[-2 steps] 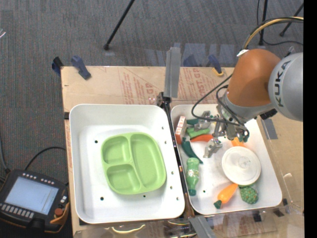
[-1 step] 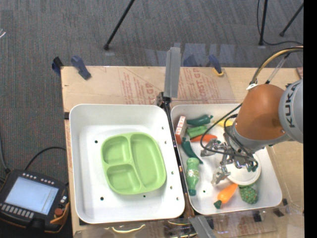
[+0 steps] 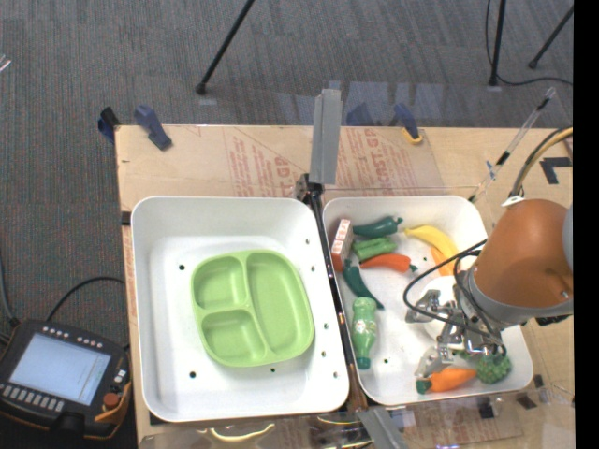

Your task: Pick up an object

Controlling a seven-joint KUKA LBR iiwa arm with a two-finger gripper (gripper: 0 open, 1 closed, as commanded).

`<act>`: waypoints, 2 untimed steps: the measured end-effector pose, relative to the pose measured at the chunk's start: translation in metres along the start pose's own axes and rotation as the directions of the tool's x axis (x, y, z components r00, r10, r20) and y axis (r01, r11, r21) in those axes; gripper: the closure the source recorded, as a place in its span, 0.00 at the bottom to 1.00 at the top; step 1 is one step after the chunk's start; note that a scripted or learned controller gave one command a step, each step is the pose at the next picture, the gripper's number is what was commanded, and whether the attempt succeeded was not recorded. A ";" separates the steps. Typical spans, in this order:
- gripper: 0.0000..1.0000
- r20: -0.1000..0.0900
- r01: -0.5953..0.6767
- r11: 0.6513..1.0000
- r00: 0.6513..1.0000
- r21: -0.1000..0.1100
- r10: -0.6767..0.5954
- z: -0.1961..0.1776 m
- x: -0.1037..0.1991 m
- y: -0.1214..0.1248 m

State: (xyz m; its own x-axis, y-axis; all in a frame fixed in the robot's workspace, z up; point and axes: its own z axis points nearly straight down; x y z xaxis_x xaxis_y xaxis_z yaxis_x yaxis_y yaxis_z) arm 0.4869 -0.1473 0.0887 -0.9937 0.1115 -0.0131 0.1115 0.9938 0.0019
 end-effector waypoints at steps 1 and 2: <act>0.00 -0.015 -0.107 0.994 0.994 0.001 0.107 0.004 -0.068 -0.038; 0.00 -0.013 -0.182 0.983 0.983 0.002 0.182 0.005 -0.142 0.027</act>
